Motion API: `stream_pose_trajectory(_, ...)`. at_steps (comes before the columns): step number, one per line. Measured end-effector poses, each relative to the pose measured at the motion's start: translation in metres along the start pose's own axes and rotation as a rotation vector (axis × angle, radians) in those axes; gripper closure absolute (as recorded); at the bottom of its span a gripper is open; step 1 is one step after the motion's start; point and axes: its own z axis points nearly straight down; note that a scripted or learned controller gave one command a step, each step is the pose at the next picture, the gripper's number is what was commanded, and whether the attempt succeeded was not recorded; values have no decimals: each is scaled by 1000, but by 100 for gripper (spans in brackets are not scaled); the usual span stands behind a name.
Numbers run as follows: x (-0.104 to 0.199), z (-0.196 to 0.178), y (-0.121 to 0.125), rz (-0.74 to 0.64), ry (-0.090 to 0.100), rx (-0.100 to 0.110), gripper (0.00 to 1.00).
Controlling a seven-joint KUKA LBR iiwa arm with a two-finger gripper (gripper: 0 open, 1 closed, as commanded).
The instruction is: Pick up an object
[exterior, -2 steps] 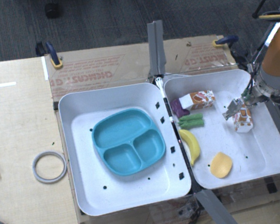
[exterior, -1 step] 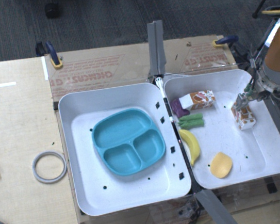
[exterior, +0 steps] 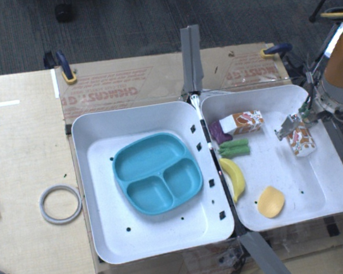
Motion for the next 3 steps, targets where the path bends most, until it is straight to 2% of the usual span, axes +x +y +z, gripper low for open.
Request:
stream_pose_trajectory(1, 1, 30, 9, -55, 27, 33, 0)
stream_pose_trajectory(2, 73, -88, 20, -91, 23, 38, 0)
stream_pose_trajectory(3, 62, -14, -17, -11, 23, 41, 0)
